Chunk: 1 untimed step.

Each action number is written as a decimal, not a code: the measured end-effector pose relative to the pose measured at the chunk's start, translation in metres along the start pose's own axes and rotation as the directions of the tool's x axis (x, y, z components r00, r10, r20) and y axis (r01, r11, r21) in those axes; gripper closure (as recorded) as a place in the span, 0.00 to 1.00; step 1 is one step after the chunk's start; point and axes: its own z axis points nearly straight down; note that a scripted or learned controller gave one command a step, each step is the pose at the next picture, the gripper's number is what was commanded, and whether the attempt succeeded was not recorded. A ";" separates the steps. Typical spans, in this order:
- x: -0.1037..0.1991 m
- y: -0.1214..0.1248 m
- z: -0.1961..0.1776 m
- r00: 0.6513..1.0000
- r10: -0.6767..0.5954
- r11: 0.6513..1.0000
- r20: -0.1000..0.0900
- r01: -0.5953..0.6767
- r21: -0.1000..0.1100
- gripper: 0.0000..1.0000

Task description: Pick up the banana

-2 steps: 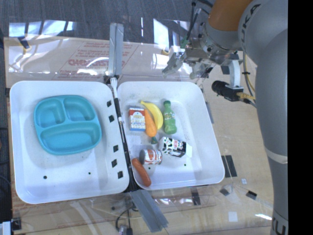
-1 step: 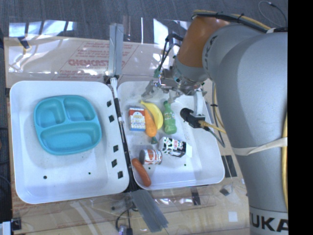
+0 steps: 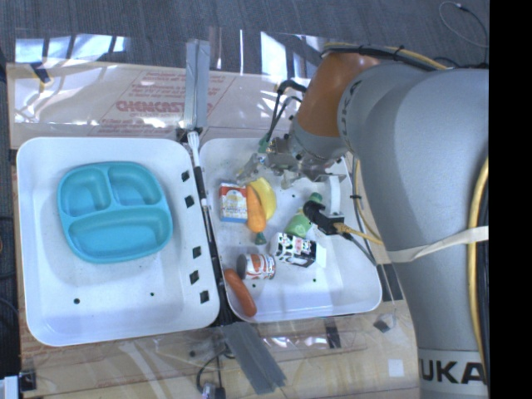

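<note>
The pincer (image 3: 268, 169) hovered at the banana's (image 3: 264, 196) twelve o'clock, its opening unclear; lowering and closing seemed next.

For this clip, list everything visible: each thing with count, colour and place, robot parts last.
left bin: 1, white, left half of the bench
divided plate: 1, light blue, in the left bin
right bin: 1, white, right of the left bin
banana: 1, yellow, upper part of the right bin
carrot: 1, orange, touching the banana's left side
small carton: 1, white and orange, left of the carrot
green toy: 1, green, right of the carrot
black-and-white box: 1, below the green toy
can: 1, red and white, lying low in the right bin
sausage-shaped toy: 1, orange-red, at the bin's lower left
arm: 1, grey with an orange band, from the right
end effector: 1, dark, just above the banana
</note>
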 end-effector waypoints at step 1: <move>0.001 0.003 -0.015 1.000 -0.005 1.000 -0.001 0.005 -0.006 1.00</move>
